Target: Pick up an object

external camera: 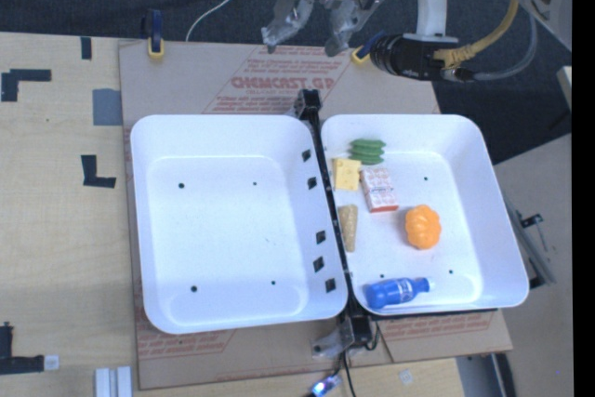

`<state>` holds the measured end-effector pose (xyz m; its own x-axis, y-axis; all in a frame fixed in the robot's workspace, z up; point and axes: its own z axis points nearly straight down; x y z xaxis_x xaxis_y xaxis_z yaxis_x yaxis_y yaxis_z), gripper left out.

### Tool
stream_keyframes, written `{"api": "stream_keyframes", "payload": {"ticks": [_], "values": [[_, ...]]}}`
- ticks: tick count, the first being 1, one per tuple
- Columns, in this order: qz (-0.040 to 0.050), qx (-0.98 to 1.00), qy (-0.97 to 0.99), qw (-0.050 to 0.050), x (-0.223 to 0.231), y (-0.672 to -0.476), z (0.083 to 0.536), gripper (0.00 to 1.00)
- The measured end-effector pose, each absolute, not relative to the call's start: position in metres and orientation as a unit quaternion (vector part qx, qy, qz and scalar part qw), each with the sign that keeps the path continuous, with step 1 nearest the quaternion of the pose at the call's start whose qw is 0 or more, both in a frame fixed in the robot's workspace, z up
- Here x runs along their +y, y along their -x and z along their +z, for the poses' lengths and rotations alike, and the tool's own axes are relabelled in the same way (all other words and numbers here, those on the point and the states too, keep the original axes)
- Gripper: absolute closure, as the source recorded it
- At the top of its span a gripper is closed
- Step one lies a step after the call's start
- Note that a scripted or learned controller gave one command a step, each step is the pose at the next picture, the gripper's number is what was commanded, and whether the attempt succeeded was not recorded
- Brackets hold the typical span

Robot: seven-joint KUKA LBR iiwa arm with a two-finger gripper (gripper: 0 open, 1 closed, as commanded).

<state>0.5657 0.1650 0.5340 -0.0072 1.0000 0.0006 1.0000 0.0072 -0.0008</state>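
Five small objects are lying in the right bin [465, 144] while our gripper [302, 40] is hovering at the top of the frame, fingers spread and empty, and we are risking a miss among the cheese wedge [346, 173], carton [378, 188] and green vegetable [367, 150] crowding together.

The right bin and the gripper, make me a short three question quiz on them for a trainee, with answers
1. True or false: the gripper holds the orange toy.
2. Which thing lies nearest the front rim of the right bin? A) green toy B) blue bottle C) red and white box
3. Fill in: the yellow block lies beside the ____ between the two bins.

Key
1. False. The gripper hangs open above the bench behind the bins, with nothing between its fingers.
2. B.
3. Divider: the black clipped edge where the left bin meets the right bin.
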Motion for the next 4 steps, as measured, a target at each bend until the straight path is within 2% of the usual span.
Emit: {"api": "stream_keyframes", "payload": {"ticks": [1, 2, 3, 4], "values": [[0.0005, -0.71, 0.705, 0.001, 0.231, -0.592, 0.533, 1.0], [0.0004, -0.708, 0.706, 0.0, 0.234, -0.608, 0.534, 1.0], [0.0049, -0.709, 0.705, 0.003, 0.22, -0.478, 0.469, 1.0], [-0.0028, -0.708, 0.706, -0.001, 0.234, -0.487, 0.538, 1.0]]}}
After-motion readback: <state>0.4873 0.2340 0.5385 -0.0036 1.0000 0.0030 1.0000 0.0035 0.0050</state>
